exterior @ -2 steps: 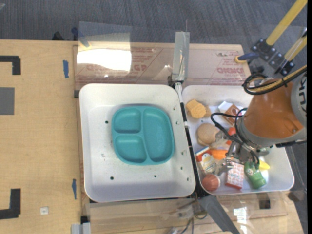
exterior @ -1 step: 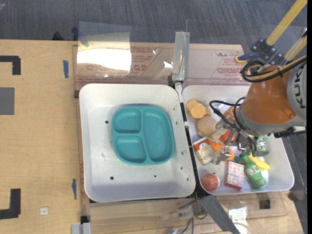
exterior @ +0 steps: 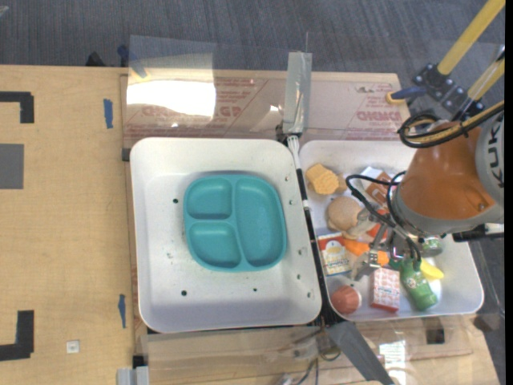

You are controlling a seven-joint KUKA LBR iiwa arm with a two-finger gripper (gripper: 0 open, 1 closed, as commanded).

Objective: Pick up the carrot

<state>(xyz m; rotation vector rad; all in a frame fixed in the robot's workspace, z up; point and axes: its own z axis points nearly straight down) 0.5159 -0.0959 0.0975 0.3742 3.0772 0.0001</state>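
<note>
Reaching in from the right, the arm (exterior: 449, 183) hung low over the right bin (exterior: 469, 295), its orange band hiding much of the bin's right half. The gripper (exterior: 383, 243) sat down among the clutter near the bin's middle, and whether it was apart or together could not be told, the dark cabling and wrist hardware masking it.

The carrot (exterior: 362, 248) lay right there, a small orange piece just left of the gripper, between a beige rounded item (exterior: 345, 212) on its far side and a small red-and-white carton (exterior: 334, 255) on its near-left. No clear grip on it could be seen.

Around it: a yellow crinkled piece (exterior: 324, 180) at the far-left corner, a red ball-like fruit (exterior: 345, 298) near the front edge, a red box (exterior: 386, 289) beside it, and a green bottle (exterior: 418, 285) further right.

Over in the left bin (exterior: 152, 215), a teal divided plate (exterior: 236, 221) rested in the centre.
</note>
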